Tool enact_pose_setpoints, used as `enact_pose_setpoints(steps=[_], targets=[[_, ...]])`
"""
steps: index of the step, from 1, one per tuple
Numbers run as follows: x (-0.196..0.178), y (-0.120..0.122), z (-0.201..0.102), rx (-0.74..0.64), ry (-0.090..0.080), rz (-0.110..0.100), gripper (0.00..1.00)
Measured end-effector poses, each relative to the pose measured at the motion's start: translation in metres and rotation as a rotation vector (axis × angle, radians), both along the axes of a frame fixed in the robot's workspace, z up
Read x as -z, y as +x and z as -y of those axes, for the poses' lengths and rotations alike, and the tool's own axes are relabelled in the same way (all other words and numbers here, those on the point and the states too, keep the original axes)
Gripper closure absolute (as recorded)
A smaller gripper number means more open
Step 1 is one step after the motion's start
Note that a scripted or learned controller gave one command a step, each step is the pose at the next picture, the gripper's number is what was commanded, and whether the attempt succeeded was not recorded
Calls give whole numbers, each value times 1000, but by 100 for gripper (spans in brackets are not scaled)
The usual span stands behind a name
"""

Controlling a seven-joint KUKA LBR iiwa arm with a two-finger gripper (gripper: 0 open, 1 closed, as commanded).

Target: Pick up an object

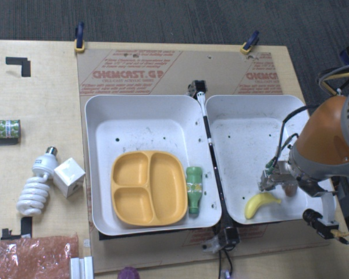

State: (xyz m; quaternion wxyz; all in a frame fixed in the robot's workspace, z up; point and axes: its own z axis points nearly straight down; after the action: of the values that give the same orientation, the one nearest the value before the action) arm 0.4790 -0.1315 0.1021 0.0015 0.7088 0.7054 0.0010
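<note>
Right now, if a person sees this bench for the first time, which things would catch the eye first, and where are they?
Probably the big yellow plastic divided tray, lying in the left white bin with a green plastic bottle beside it on its right. Next, the grey arm with its orange band reaching in from the right, its hand low in the right white bin just above a small yellow banana.

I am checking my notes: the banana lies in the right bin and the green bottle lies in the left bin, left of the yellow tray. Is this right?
Not quite. In the camera view, the green bottle lies right of the yellow tray, in the left bin. The banana is in the right bin, as you wrote.
</note>
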Motion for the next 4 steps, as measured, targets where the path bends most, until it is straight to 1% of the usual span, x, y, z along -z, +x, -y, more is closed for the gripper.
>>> enact_pose_setpoints(steps=[1,2,3,4], targets=[[10,64,-1,-5,1,-3,100],[9,140,30,-8,-1,-2,100],[9,88,88,-6,0,-3,100],[10,49,91,-4,0,-3,100]])
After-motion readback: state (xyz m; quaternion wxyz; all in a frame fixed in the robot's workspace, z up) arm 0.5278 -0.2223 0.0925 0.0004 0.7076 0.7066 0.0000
